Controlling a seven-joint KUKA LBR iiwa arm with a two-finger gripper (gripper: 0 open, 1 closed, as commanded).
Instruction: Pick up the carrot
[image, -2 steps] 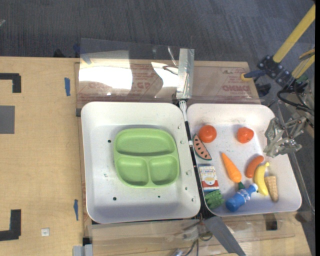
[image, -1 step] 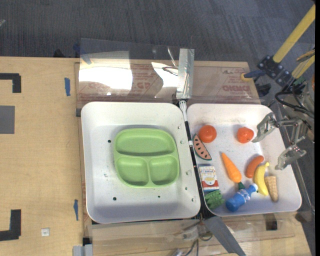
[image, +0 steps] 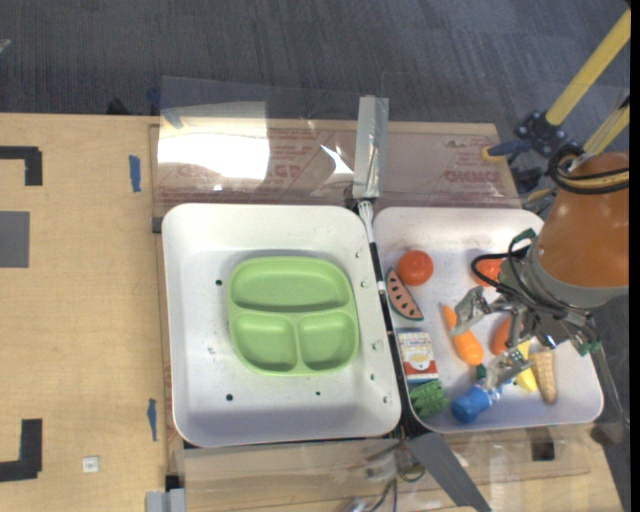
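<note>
1. The gripper (image: 497, 322) hangs low over the right bin (image: 590, 405), reaching in from the right under the arm's orange band (image: 592, 232).
2. Its metal fingers (image: 470, 305) and linkages crowd together above the toys; how far apart they stand cannot be told from this slant, and nothing is plainly seen between them.
3. The carrot (image: 466, 346), a short orange piece, lies on the bin floor near the middle of the right bin, just left of and beneath the gripper's tips. A second small orange bit (image: 450, 317) sits just beyond it on the far-left side; whether it belongs to the carrot is unclear.
4. A tomato (image: 415, 266) rests in the far-left part of that bin, with a watermelon slice (image: 403, 297) just nearer, by the left wall.
5. A small carton (image: 415, 355) lies along the left wall, and a green leafy vegetable (image: 428, 399) sits at its near end.
6. A blue bottle-like toy (image: 470, 404) lies near the near rim, and a corn cob (image: 544, 373) lies to its right, under the gripper's side.
7. The left bin (image: 190, 300) holds a green divided plate (image: 293, 313) with three compartments, set about at its centre.
</note>
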